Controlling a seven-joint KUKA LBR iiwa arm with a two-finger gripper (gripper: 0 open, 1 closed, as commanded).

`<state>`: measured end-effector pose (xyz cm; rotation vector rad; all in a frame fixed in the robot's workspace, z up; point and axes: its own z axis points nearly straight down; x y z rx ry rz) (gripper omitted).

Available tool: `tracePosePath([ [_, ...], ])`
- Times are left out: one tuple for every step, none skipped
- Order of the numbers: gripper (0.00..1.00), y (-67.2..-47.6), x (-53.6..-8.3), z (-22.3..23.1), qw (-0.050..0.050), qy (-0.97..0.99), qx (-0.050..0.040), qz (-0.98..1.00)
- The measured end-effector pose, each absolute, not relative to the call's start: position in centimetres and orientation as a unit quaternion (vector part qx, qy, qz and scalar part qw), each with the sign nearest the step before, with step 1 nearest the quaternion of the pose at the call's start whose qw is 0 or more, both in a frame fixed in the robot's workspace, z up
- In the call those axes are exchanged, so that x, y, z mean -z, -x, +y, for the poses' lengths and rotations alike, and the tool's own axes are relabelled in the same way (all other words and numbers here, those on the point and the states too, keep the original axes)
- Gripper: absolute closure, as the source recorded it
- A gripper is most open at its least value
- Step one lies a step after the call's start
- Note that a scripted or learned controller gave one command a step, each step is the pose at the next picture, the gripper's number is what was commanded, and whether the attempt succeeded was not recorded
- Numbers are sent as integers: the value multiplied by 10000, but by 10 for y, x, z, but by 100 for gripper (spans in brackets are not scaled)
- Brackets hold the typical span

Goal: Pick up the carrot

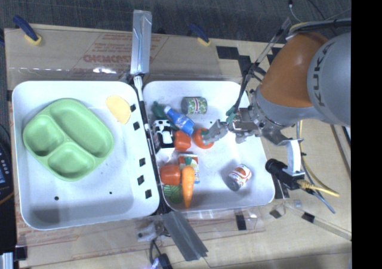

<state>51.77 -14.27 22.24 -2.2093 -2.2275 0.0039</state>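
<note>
The carrot (187, 186) is orange and tapered. It lies near the front wall of the right bin (256, 160), pointing toward the front edge, with a red vegetable (170, 174) touching its left side. My gripper (210, 135) is in the middle of the right bin, behind the carrot and well apart from it. Its tip is right at a small red round item (202, 141).
Also in the right bin are a green can (194, 105), a blue bottle (179, 120), a black-and-white item (161, 132), an orange-red piece (182, 140), a small carton (191, 162) and a red-white can (239, 177). The left bin (36, 208) holds a green divided plate (67, 138) and a yellow piece (118, 107).
</note>
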Motion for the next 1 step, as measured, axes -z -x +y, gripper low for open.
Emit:
tracePosePath([
  [0, -489, -124, -112, 1, 7207, -5, -6933],
])
